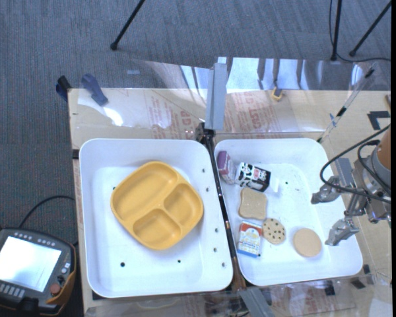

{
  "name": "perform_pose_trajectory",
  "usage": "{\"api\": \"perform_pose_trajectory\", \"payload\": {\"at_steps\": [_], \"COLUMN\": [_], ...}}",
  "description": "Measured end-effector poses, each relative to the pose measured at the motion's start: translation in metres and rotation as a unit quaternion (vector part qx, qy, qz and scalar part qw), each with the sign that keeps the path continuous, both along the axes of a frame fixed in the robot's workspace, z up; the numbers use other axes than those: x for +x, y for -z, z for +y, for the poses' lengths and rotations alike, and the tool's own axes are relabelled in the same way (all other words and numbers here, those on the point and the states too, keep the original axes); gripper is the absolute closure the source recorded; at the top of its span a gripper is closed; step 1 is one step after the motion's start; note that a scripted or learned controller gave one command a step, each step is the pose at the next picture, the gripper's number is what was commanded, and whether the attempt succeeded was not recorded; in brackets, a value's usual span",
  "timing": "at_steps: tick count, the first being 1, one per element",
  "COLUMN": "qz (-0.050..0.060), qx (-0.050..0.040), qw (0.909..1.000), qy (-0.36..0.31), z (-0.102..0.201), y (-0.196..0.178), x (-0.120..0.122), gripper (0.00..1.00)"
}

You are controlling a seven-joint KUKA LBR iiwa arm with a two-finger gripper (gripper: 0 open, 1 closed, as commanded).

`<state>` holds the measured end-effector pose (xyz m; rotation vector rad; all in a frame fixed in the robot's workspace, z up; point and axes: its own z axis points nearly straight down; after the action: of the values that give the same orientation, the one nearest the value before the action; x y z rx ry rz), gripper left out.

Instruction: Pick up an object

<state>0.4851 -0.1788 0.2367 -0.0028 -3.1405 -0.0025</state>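
White plastic, two shallow bins side by side on bench: left bin point(92, 177) with yellow divided tray point(157, 204) lying about centre, right bin point(303, 152) with the small food items. In right bin, from back to front: milk carton point(248, 175) lying on its side near the back-left corner, toast slice point(253, 204) just in front of it, chocolate-chip cookie point(274, 230) in front of toast, small red-and-white box point(250, 238) just beside cookie on its left, touching or nearly so (cannot tell which), and round tan disc point(307, 242), maybe a pancake or biscuit, to the right of cookie w/ a small gap. Gripper point(335, 214) at right side of right bin, reaching in from the right edge, fingers spread wide apart and nothing between them, so released, holding nothing. One fingertip toward the back, the other toward the front near the bin's right wall; tan disc near the front fingertip but apart from it. Step in hand, as judged: approach, before any grasp; no object lifted yet. Closest candidate probably the tan disc, since well apart from other items on its right side. Next move calls for: shift gripper left over the chosen item, centre the item between the fingers, descend to bin floor, then close. Flat, thin disc, so fingers must go very low or slip over the top. Handheld controller point(28, 267) on floor at front left, not involved.
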Motion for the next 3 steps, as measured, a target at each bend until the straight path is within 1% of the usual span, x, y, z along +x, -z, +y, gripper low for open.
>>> {"api": "perform_pose_trajectory", "payload": {"at_steps": [1,2,3], "qz": [0.0,0.0,-0.002], "qx": [0.0003,0.0008,0.0], "qw": [0.9996,0.9994,0.9889], "qy": [-0.028,-0.034,-0.149], "z": [-0.011,-0.006,0.073], "y": [0.149,0.139,0.058], "x": [-0.008,-0.006,0.017], "gripper": [0.0,1.0,1.0]}}
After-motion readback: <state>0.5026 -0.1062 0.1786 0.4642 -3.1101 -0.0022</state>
